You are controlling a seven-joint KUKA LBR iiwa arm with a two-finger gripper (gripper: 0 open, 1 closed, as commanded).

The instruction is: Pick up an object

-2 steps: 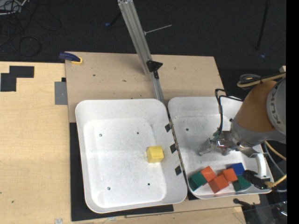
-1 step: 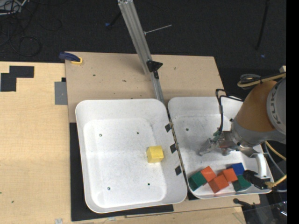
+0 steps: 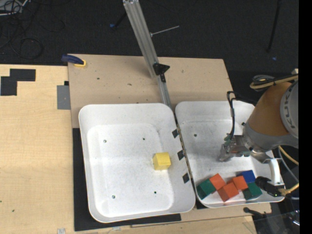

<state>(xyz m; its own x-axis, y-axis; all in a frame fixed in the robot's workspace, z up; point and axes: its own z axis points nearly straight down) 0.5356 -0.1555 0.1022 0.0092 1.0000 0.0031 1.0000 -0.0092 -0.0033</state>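
Gripper (image 3: 228, 152) sits low in the right bin (image 3: 207, 118), just above the blocks (image 3: 229, 185); can't tell its state. Yellow cube (image 3: 162, 161) in left bin (image 3: 105, 116).

Gripper (image 3: 228, 151) low in right bin (image 3: 204, 126), above pile of blocks (image 3: 229, 185). Yellow block (image 3: 162, 161) alone in left bin (image 3: 112, 130).

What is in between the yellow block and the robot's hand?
In the camera view, the yellow block sits in the left bin. Between it and the hand run the two bins' touching rims with black clips, then bare white floor of the right bin.
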